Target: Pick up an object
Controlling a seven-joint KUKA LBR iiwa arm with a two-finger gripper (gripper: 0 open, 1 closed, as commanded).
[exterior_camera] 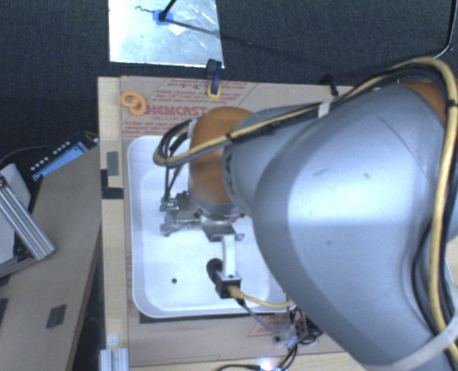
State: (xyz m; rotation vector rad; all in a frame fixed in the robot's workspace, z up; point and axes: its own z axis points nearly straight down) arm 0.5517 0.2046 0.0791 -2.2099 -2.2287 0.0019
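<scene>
Gripper (175, 219) sits low over white bin (148, 288); open or closed cannot be told, so pick unconfirmed, lift remaining.

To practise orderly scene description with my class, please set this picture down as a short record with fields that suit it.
arm: grey arm with an orange band, reaching in from the view's right and covering much of the bench
gripper: gripper low over the white bin
bin: white bin, shallow, resting on printed cardboard
held object: cannot tell
task state: no object seen lifted
background: silver sheet lying on dark ground beyond the bench
</scene>
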